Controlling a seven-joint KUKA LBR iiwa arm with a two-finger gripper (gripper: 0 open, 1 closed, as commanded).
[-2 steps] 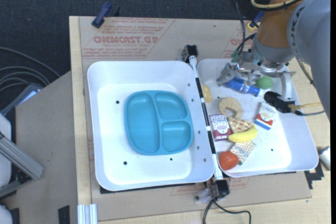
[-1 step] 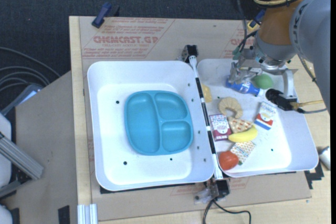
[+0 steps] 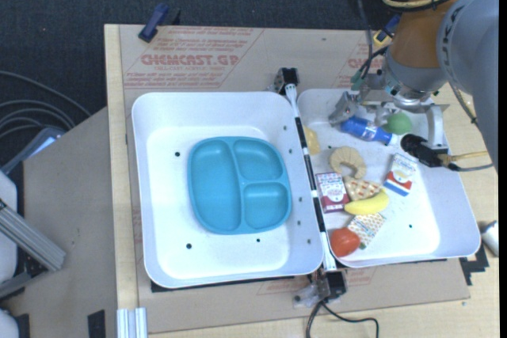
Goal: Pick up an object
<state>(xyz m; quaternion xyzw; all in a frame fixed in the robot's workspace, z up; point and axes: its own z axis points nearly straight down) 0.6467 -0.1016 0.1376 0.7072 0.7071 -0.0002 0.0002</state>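
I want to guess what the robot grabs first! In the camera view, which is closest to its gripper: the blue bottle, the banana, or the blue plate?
From the gripper:
1. Blue bottle, right beneath it, right bin.
2. Banana, nearer the bin's front.
3. Blue plate, across in the left bin.

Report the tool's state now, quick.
Tool: low over the right bin's far end, by the blue tube; open or closed cannot be told.

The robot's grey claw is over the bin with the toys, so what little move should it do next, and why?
Probably go straight down a little. The grey two-finger gripper hangs at the far end of the right white bin, just above the blue tube-shaped toy with the green ball beside it. Nothing shows between its fingers.
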